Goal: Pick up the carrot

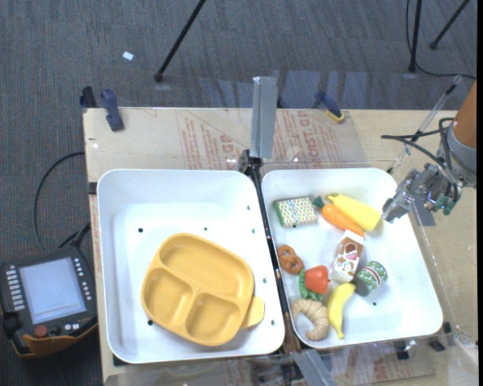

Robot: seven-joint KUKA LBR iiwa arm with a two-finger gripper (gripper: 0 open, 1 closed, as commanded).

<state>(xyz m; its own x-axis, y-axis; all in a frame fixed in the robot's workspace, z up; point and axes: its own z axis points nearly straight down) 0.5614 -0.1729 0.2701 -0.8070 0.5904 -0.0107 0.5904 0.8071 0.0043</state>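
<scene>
The carrot [339,218] is orange with a green top and lies in the upper middle of the right bin [402,312]. A yellow corn-like piece [357,211] touches it on the right side. My gripper [396,208] hangs over the bin's upper right edge, just right of the yellow piece and a short way from the carrot. Nothing is seen held in it.
The right bin also holds a green checkered packet [296,211], a pretzel [289,259], a red tomato [315,279], a small carton [348,257], a green can [371,277], a banana [339,308] and a croissant [311,316]. A yellow divided plate [197,289] lies in the left bin [121,207].
</scene>
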